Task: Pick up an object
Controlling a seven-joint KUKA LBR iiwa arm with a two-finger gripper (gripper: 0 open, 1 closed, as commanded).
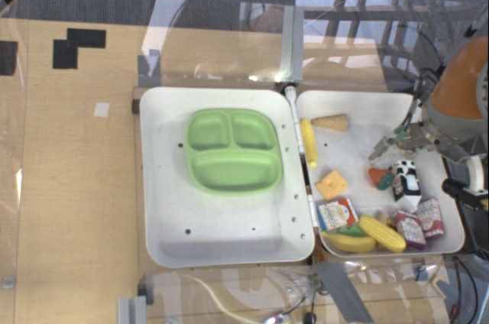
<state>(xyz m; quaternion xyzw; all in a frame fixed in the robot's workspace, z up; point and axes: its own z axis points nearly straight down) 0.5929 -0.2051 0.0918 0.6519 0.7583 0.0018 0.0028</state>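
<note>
One camera view, looking down at slant. My gripper (399,140) hangs over right bin (359,105), upper right part, fingers spread, nothing between them. Nearest candidate: red toy (380,176), just below my fingertips and slightly left, touching black-and-white cow figure (407,179) on its right. Red toy compact, no clear long axis. My guess: short descent toward camera side needed. Green divided plate (232,149) sits in left bin (164,185), well apart.
</note>
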